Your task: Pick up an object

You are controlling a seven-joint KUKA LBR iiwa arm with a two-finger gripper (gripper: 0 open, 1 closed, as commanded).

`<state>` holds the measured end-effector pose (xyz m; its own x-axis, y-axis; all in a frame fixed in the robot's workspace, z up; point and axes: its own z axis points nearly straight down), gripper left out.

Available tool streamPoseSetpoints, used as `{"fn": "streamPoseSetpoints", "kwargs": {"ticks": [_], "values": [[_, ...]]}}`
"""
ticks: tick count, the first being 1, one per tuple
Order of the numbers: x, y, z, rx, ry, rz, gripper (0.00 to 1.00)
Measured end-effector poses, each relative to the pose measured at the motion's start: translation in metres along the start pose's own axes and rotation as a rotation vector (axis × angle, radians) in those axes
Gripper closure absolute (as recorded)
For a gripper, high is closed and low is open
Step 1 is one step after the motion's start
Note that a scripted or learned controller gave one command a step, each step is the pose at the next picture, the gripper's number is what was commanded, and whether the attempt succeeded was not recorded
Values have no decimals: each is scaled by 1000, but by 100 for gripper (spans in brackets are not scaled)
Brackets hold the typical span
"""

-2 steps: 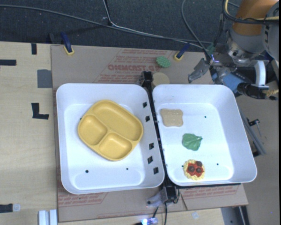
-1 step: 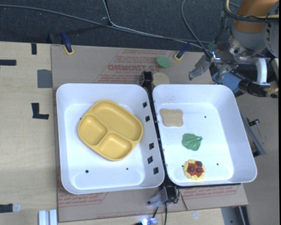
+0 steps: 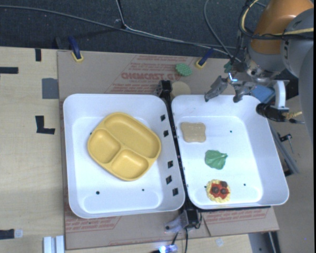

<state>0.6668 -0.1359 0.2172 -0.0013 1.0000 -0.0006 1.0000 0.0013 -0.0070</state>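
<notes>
In the right bin (image 3: 263,157) lie three small food pieces: a tan bread slice (image 3: 193,132), a green leaf (image 3: 216,158) and a yellow round piece with red dots (image 3: 218,190). My gripper (image 3: 224,91) hangs over the far rim of the right bin, up and to the right of the bread slice. Its two dark fingers are spread apart, with nothing between them. The grey arm with its orange band (image 3: 282,20) comes in from the upper right.
The left bin (image 3: 79,194) holds a yellow divided plate (image 3: 124,145). A small green piece (image 3: 183,69) lies on the cardboard behind the bins. Black clips join the bins along the middle. Cables run across the dark floor at the top.
</notes>
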Motion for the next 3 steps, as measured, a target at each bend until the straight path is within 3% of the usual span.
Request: {"fn": "streamPoseSetpoints", "kwargs": {"ticks": [2, 3], "values": [[0, -16, 109, -1, 0, -1, 0], [0, -14, 95, -5, 0, -2, 100]]}}
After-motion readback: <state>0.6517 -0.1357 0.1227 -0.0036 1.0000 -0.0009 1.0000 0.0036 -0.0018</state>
